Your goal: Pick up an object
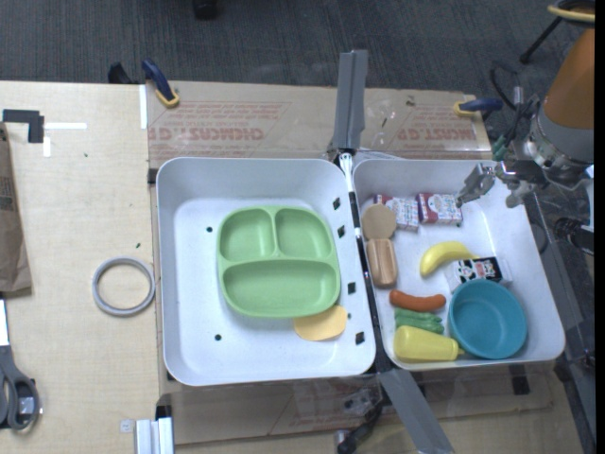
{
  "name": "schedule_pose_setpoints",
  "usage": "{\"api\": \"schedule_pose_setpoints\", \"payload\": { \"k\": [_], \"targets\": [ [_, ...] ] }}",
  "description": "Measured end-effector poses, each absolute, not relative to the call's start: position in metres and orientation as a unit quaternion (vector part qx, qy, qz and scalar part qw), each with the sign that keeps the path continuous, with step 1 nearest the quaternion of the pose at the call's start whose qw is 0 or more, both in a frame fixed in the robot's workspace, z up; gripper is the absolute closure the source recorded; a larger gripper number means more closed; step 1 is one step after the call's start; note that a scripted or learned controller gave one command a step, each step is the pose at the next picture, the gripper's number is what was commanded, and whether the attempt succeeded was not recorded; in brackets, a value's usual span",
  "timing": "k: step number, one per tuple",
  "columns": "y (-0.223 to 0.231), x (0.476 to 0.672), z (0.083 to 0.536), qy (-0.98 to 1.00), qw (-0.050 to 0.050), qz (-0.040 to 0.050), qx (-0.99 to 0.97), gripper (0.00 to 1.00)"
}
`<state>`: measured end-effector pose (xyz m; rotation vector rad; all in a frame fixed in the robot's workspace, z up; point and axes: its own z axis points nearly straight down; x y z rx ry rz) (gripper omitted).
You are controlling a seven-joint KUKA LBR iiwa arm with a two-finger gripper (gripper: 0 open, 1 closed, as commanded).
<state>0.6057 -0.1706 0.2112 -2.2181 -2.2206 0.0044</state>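
My gripper hangs over the far right corner of the right bin, fingers spread and nothing between them. Below and left of it lie two pink-and-white cartons. Also in that bin are a wooden spoon, a yellow banana, a small black-and-white carton, an orange carrot, a green pod, a yellow block and a blue bowl. The left bin holds a green divided plate and a yellow disc.
A grey tape ring lies on the wooden bench left of the bins. Scissors sit at the bottom left and a brown bag at the left edge. Clamps stand behind the bins.
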Motion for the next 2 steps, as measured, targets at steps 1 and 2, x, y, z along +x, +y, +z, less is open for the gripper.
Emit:
{"api": "schedule_pose_setpoints", "payload": {
  "k": [1,2],
  "targets": [
    [-0.144,0.59,0.141,-0.73,0.002,0.0016,-0.683,0.0],
    [-0.144,0.556,0.097,-0.767,-0.005,-0.0026,-0.642,0.0]
  ]
}}
